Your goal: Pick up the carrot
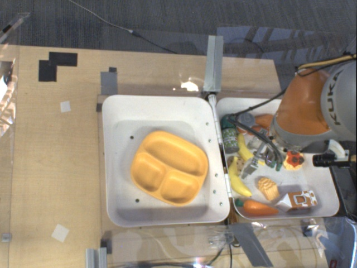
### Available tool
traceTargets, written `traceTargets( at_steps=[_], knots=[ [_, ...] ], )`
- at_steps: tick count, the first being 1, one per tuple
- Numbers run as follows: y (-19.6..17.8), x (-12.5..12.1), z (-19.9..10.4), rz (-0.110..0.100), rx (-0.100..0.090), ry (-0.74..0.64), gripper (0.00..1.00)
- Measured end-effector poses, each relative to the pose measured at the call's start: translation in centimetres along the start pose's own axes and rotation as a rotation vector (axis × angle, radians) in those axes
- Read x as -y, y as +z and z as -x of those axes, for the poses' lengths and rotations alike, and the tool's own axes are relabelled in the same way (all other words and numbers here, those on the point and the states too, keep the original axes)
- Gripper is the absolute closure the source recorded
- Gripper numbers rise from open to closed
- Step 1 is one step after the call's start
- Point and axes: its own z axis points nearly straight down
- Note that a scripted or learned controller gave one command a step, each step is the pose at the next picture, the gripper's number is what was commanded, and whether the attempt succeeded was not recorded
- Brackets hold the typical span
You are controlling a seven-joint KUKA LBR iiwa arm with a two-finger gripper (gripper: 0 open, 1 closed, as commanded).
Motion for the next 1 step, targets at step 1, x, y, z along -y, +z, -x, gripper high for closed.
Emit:
traceTargets(
  at_steps=[1],
  knots=[
    [2.50,0.73,-0.09,-0.001,0.008,-0.266,0.00]
  ],
)
